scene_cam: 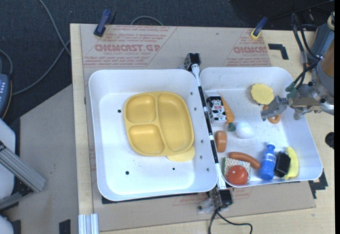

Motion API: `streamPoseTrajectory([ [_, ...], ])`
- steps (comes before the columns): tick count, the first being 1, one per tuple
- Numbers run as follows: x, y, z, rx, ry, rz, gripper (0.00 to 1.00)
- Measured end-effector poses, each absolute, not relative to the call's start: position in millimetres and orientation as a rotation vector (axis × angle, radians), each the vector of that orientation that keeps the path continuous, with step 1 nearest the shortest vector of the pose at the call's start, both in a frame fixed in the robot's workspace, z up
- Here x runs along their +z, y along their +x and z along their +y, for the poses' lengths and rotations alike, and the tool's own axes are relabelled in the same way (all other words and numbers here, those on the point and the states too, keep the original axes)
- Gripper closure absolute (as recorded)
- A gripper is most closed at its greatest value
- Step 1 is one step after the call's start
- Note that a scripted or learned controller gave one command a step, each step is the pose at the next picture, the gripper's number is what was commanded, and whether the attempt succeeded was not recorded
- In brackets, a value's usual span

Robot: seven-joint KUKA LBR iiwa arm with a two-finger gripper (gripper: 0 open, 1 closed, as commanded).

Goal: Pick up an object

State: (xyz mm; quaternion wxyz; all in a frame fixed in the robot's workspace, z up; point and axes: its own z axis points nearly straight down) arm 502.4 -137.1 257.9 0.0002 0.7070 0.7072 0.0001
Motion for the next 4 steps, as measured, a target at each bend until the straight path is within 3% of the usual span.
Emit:
streamPoseTrajectory([
  [1,173,584.5,-224,-0.003,2.222,2.22,0.0],
  [2,84,635.9,-163,0.001,2.221,2.223,0.0],
  [3,85,667.0,-122,0.002,2.219,2.221,0.0],
  [4,95,667.5,-122,0.003,2.216,2.22,1.0],
])
